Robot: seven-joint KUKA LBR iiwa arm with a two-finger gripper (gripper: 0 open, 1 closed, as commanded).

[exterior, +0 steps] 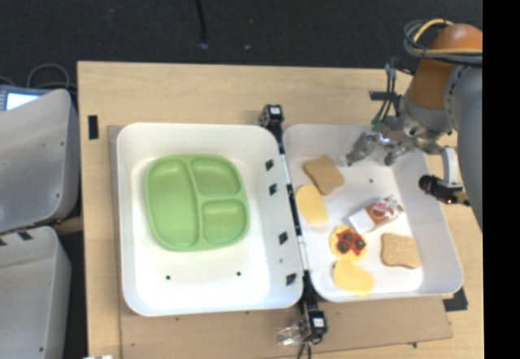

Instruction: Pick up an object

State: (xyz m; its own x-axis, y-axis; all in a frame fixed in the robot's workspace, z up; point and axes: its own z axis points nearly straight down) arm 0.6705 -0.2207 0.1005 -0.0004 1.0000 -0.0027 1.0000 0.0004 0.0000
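A dark carpeted floor is surrounding a pale wooden desk point(97, 97), which is carrying two shallow white bins side by side. The left bin point(130, 268) is holding a green divided plate point(197, 201) near its centre. The right bin point(439, 256) is holding the candidate objects, and all of them are lying flat on its floor: a brown bread slice point(323, 175) toward the bin's far left corner, a pale yellow slice point(311, 205) just beside it along the left wall, a small red-and-white packet point(379, 212) near the middle, a yellow round with dark red topping point(349, 242) below it, a second brown bread slice point(400, 251) toward the near right corner, and a yellow wedge point(353, 276) by the near edge.

The grey arm point(431, 81), with its orange band, is reaching in over the desk's far right corner. Its end effector point(380, 148) is hanging above the far part of the right bin, with its two fingers standing apart and nothing lying between them. It is sitting to the right of the first bread slice and well apart from the packet.

Progress, as judged here: no object is being gripped or lifted, so the pick is not yet begun. Choosing a target, descending, closing and raising are all remaining.
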